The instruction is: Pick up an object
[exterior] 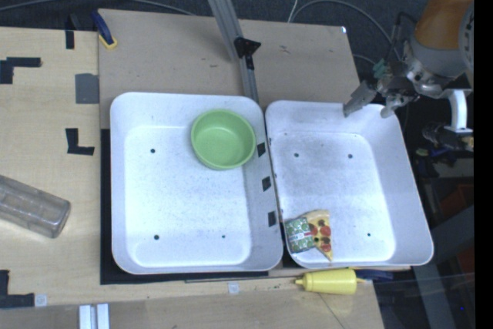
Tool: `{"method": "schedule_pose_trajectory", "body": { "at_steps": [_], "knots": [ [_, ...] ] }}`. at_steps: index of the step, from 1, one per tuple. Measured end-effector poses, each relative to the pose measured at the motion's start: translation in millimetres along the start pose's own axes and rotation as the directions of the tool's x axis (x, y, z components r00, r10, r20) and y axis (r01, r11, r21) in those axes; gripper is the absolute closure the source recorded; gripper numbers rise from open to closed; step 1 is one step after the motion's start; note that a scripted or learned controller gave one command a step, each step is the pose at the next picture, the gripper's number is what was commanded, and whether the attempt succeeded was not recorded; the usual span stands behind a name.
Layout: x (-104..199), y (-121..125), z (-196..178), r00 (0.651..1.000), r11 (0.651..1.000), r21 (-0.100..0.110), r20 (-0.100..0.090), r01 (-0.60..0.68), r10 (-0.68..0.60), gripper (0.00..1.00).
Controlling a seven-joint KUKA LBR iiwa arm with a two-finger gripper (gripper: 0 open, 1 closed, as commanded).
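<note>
Sitting in the left white bin (pixel 131 189) toward its upper right, a green bowl (pixel 223 139), lying in the right white bin's (pixel 385 189) lower left corner, a printed snack packet (pixel 310 233), hovering over that bin's upper right rim, the gripper (pixel 371 105), fingers spread apart, gripping nothing.

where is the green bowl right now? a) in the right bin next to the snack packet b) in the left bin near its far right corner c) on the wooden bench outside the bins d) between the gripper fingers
b, the green bowl sits in the left bin, up near its far right corner, while the gripper is over the right bin's far edge, apart from it.
</note>
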State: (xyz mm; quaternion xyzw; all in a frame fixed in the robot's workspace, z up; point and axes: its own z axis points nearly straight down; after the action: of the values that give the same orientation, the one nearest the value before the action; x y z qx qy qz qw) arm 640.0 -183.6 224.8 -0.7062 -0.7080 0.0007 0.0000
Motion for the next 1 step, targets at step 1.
{"method": "schedule_pose_trajectory", "body": {
  "at_steps": [1],
  "knots": [
    [-0.1,0.0,0.0,1.0,1.0,0.0,0.0,0.0,0.0,0.0]
  ]
}}
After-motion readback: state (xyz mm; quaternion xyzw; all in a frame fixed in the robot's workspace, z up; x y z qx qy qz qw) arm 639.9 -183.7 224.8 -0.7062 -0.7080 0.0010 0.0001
